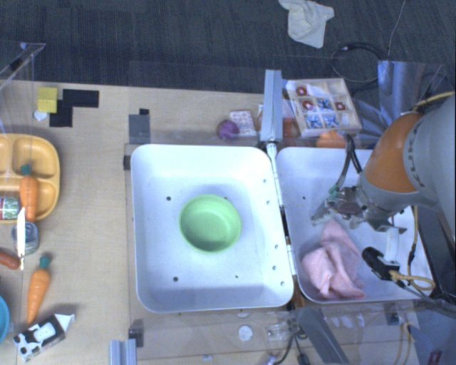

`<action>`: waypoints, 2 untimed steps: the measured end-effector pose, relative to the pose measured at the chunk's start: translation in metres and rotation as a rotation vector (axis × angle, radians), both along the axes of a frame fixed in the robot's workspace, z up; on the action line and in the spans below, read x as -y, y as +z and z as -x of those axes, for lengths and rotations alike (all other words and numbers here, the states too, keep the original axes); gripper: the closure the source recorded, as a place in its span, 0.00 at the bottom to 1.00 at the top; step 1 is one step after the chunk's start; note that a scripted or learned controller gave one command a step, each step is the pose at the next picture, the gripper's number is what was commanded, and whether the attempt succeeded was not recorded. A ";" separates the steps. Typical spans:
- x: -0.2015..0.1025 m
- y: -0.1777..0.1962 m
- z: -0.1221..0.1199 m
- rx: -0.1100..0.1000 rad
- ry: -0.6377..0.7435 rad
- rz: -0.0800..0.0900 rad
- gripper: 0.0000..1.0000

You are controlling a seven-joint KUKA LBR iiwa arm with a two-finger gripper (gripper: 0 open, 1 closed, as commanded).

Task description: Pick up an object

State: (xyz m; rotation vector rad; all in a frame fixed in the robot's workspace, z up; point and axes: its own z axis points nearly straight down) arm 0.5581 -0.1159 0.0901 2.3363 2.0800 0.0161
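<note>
The pink cloth [331, 266] lies in the right bin [299, 178], just under the tool [340, 211]. I cannot tell if the tool touches it. Nothing looks lifted yet. Farther off, a green bowl [210, 223] sits in the left bin [153, 178].

Two white bins [142, 214]: one green bowl [210, 223] in the left, one pink cloth [331, 267] in the right. On the bench: three carrots [37, 285], one yellow tray [43, 153], one purple ball [228, 129], one picture book [322, 105], one white rag [308, 21], one cow-print carton [41, 333].
</note>
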 end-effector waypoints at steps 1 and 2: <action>-0.002 0.001 0.065 0.002 0.035 0.000 0.00; -0.002 0.014 0.061 0.014 0.037 0.005 1.00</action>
